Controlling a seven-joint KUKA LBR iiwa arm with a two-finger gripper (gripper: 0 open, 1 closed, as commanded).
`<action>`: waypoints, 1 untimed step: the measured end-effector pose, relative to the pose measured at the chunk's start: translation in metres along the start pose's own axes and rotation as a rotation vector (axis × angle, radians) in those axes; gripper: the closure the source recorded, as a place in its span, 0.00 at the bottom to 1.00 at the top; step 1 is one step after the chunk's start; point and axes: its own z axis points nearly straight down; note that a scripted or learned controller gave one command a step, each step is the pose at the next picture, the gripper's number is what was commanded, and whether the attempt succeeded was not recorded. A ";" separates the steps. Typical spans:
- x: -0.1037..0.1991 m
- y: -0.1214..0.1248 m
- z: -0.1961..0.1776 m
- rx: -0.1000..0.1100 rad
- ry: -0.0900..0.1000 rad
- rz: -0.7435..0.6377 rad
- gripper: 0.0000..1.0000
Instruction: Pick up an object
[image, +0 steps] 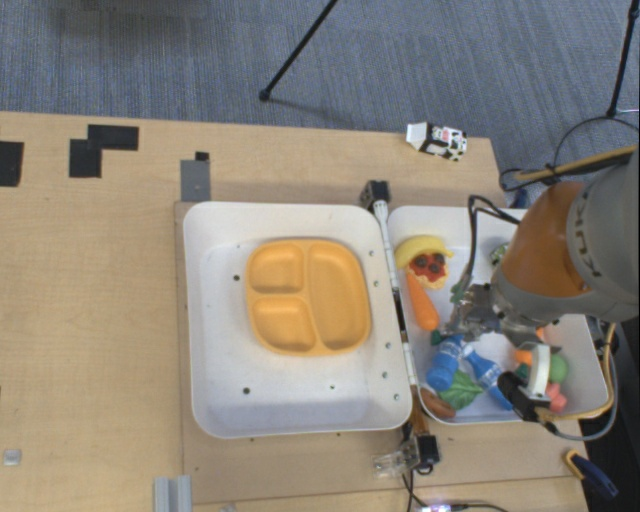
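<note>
while the jaws (468, 318) hover over the right bin (596, 392), their state unclear, no legible writing

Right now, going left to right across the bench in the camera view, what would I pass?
Black tape marks → left white bin → orange divided plate → carrot → blue bottle → arm's orange band.

Toys (470, 375) crowded around claw (462, 322)
</note>
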 end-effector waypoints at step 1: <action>0.000 0.000 0.000 0.000 0.000 0.000 0.00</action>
